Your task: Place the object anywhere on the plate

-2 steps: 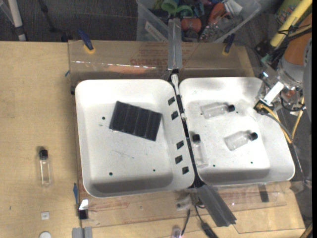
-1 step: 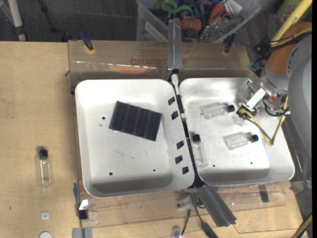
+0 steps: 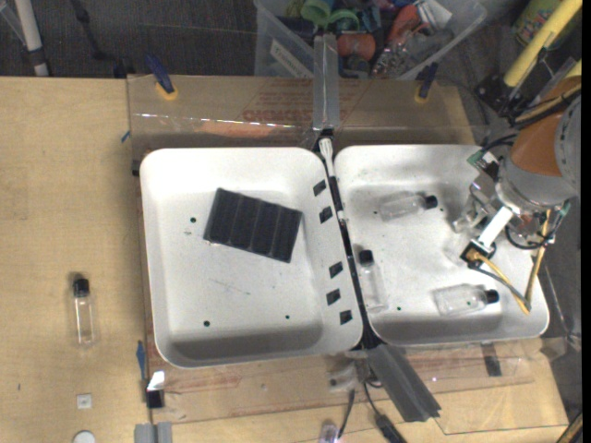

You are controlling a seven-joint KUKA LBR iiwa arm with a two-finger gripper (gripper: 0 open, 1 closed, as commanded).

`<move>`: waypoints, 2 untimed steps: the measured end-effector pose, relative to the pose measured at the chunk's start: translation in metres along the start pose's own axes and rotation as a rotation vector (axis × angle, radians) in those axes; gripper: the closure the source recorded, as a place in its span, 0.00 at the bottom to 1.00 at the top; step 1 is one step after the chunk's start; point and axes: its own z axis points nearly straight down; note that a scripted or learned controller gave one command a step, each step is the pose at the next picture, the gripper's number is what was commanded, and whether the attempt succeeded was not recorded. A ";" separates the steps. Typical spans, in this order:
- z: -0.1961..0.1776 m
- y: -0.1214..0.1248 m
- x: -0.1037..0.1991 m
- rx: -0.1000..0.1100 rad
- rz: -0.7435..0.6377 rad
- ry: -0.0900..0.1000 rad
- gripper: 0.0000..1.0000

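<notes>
A black ribbed plate [image 3: 254, 226] lies flat in the left bin [image 3: 171, 330], slightly turned. Three clear small bottles with black caps lie on their sides in the right bin [image 3: 388, 169]: one [image 3: 406, 205] toward the back, one [image 3: 369, 277] against the divider, one [image 3: 464, 297] near the front right. My gripper [image 3: 465, 218] hangs low over the right side of the right bin, between the back bottle and the front-right bottle. I see nothing held in it.
Another clear bottle [image 3: 83, 308] lies on the wooden bench left of the bins. A clear tub of colourful toys [image 3: 369, 12] stands behind the bins. The grey arm with its orange band [image 3: 540, 160] comes in over the right bin's right rim.
</notes>
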 end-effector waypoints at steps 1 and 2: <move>0.002 0.027 0.029 0.014 -0.008 -0.002 1.00; 0.002 0.019 0.056 -0.013 0.192 -0.012 1.00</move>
